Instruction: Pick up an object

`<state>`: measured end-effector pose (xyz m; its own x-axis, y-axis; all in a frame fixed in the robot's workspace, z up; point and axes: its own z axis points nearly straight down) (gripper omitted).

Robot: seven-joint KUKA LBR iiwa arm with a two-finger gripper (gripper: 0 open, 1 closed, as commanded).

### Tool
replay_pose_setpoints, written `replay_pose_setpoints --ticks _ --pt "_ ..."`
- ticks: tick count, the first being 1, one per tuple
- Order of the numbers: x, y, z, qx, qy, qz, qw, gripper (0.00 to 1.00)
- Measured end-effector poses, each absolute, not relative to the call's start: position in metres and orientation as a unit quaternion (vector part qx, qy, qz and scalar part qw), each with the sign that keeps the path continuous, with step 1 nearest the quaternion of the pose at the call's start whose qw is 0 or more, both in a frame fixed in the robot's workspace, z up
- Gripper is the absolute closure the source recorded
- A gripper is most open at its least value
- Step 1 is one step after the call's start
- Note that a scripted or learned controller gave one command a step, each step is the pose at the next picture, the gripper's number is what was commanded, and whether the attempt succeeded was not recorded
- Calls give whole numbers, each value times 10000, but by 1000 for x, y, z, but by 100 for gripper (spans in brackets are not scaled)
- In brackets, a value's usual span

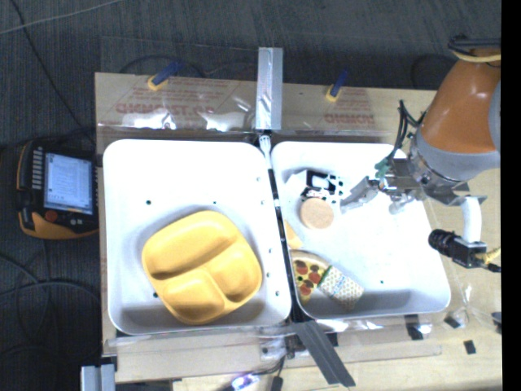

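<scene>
Clearly the approach step is in hand: the tool (376,192) hangs over the right bin (407,275) at the frame's right, its two fingers spread open with nothing between them, one pointing left toward a round tan disc (317,214). That disc lies in the bin's upper left part, touching a black-and-white toy (320,183) just above it. A pizza slice toy (308,274) and a patterned wedge (340,286) lie together by the bin's lower left wall. By my judgement the next move calls for a short shift left and a descent onto the disc. Open floor spans the bin's centre and right; the divider wall is near the disc. The left bin (130,169) holds a yellow divided plate (202,265).
</scene>
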<state>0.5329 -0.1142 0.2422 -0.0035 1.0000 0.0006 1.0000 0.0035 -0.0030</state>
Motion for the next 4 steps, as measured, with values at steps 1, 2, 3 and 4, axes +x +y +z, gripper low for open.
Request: replay_pose_setpoints --ticks 1,2,3,4 --pt "577 -72 182 -7098 -7044 16 11 0" --pt "614 -116 90 -6906 -7232 -31 -51 0" --pt "580 -175 128 -7210 -6930 13 6 0" --pt "525 -207 95 -6949 -7191 -16 14 0"
